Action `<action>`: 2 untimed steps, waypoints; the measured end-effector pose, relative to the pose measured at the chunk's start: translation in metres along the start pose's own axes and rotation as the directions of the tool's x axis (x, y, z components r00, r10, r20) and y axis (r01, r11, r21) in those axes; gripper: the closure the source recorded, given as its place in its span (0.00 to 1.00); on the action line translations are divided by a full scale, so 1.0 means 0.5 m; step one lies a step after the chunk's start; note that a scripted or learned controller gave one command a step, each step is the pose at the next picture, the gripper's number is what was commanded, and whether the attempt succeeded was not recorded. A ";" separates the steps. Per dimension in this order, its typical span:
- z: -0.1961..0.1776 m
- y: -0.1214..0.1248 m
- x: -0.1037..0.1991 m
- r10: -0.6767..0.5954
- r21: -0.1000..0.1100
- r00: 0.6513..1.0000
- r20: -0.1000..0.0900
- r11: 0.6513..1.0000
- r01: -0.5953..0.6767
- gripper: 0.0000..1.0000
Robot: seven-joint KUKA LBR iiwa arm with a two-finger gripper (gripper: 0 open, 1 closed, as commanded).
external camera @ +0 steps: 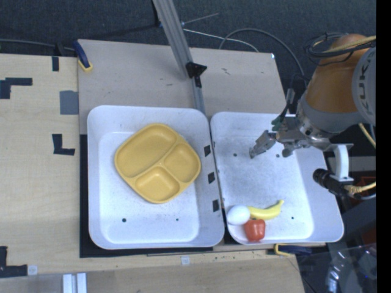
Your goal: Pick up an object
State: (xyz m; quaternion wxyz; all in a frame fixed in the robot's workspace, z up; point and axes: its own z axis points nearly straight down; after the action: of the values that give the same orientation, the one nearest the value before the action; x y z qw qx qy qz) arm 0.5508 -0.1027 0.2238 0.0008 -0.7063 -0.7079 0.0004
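Fingers of the gripper (261, 146) are too small and blurred to tell whether they are spread or closed, and nothing shows between them as the tool hangs over the speckled floor of the right bin (317, 182). Well below it, in that bin's near corner, lie a curved yellow banana (267, 210), a smooth white egg-shaped ball (238, 214) and a red pepper-like piece (255, 229) (all three clustered, touching or nearly so). A glossy yellow plate (157, 162) with three compartments rests in the left bin (104, 224).
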 end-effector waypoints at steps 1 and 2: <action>0.000 0.000 0.000 0.000 0.000 1.000 0.000 1.000 0.000 0.00; 0.107 -0.010 0.020 0.002 0.006 1.000 0.000 1.000 -0.002 0.00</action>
State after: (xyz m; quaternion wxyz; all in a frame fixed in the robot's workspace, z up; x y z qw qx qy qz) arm 0.5456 -0.0926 0.1701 0.0030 -0.7068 -0.7074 0.0025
